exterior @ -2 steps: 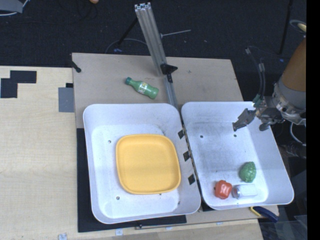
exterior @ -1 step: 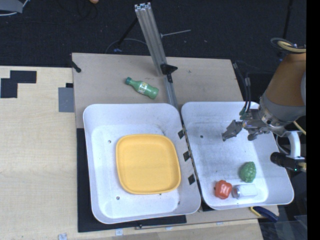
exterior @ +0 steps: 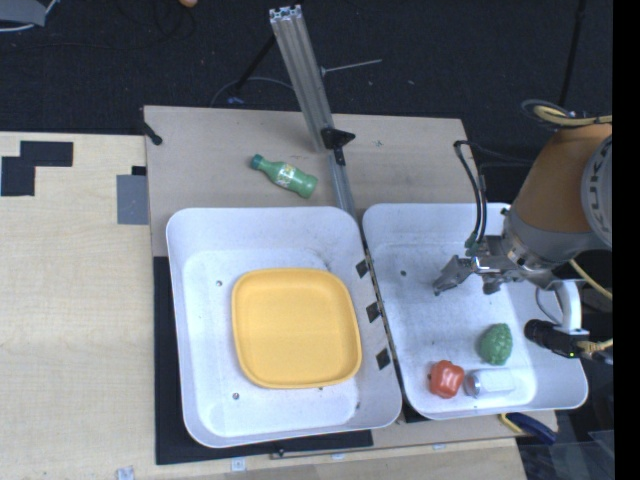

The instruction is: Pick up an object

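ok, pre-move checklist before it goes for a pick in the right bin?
1. Targets present in right bin: ok; green object, red object, pale object.
2. Gripper over that bin: ok.
3. Gripper above a target: not ok; objects lie nearer the front edge.
4. Finger state: cannot tell.
5. Red and pale objects separated: not ok, they look touching.
6. Green object free-standing: ok.

arm [exterior: 560, 198]: reaching in from right | hand [exterior: 462, 274]: lowered, empty

Matt yellow plastic plate [exterior: 296, 327] in a smooth white plastic bin [exterior: 190, 268]; glossy green bottle [exterior: 284, 175].
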`<state>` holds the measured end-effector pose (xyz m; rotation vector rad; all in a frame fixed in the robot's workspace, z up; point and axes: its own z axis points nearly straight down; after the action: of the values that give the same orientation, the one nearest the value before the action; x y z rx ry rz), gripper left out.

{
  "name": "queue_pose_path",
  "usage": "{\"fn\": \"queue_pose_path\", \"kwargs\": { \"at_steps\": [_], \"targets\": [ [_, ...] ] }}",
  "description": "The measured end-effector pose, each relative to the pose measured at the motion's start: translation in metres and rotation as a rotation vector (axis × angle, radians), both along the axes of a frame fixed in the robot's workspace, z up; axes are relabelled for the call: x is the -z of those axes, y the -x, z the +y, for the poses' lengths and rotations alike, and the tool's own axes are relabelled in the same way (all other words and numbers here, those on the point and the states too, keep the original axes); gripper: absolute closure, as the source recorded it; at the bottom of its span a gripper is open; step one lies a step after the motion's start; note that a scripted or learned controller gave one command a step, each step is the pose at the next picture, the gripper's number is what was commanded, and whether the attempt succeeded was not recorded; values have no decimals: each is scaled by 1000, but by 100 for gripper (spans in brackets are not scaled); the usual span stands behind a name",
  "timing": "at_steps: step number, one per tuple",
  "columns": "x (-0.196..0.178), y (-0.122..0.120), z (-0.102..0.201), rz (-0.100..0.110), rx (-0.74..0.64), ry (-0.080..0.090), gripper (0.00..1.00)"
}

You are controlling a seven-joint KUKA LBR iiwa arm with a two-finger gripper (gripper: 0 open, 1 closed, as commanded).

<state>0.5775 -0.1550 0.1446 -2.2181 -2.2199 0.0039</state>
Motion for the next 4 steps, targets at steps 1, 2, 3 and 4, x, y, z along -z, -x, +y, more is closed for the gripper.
{"fn": "queue_pose_path", "kwargs": {
  "at_steps": [1,2,3,4],
  "targets": [
    [53,1,1,0,0,0,0],
    [40,0,-1,-3,3,0,100],
    [-3,4,-5,-7,3,2,100],
    [-55,6,-15,-7,1,2,100]
  ]
}}
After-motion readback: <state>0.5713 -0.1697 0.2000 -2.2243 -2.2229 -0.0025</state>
